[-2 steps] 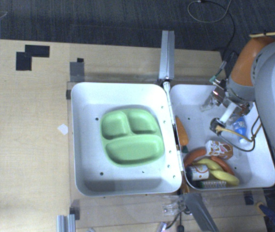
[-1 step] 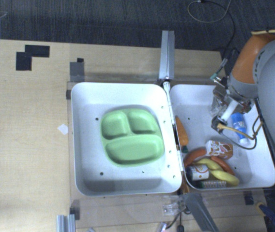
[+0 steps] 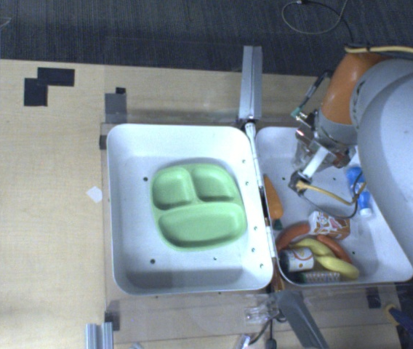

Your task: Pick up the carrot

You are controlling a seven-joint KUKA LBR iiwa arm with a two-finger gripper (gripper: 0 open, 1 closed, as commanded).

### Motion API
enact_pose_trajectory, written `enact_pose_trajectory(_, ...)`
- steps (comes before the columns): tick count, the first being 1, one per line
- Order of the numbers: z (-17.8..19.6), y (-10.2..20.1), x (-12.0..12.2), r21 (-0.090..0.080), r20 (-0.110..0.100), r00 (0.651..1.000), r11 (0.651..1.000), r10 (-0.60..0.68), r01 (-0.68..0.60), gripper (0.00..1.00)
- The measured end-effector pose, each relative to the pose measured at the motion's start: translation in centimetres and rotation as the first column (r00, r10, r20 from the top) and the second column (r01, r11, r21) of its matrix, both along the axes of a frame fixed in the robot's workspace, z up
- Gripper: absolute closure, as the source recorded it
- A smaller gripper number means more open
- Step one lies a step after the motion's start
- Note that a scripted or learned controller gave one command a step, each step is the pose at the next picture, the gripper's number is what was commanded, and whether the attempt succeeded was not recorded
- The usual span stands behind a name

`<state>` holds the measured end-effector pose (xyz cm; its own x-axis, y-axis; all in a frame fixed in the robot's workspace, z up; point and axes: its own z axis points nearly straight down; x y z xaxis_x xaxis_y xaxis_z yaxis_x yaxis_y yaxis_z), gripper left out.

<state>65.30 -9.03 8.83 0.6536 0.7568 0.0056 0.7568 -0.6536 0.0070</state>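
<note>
- Where the bench bears its load, the bins count two: left bin (image 3: 119, 217) and right bin (image 3: 392, 264), both shallow and white, side by side, with a metal rail (image 3: 251, 86) at their join.
- Green plate (image 3: 199, 206): one, three compartments, lying flat in the middle of the left bin.
- Carrot (image 3: 271, 198): one, orange, in the right bin, lying against that bin's left wall.
- Carrot, axis: long axis runs far-to-near along the wall, leaning slightly; narrow end toward the far edge, thick end toward the near pile.
- Near-left corner of the right bin, heaped together: one yellow banana (image 3: 334, 265), one reddish curved item (image 3: 301, 233) of uncertain kind, one white-and-red packet (image 3: 329, 224), one dark can (image 3: 297, 260).
- Blue-and-white bottle (image 3: 359, 195): one, by the arm's edge in the right bin.
- Gripper (image 3: 310, 151): one, over the far half of the right bin, to the right of the carrot and apart from it; whether it is spread or closed cannot be told.
- Arm (image 3: 395, 144): one, grey, orange band at the wrist.
- Surface: pale wooden bench (image 3: 46, 195) with black square marks (image 3: 46, 84) at its far left.
- Room: dark ribbed floor (image 3: 155, 20) beyond the bench, with one thin looped cable (image 3: 315, 13) on it.
</note>
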Motion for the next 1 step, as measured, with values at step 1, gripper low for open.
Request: enact_pose_trajectory(1, 9.86, 1.06, 0.99, -0.001, -0.003, 0.983, 0.983, 0.186, -0.186, 1.0)
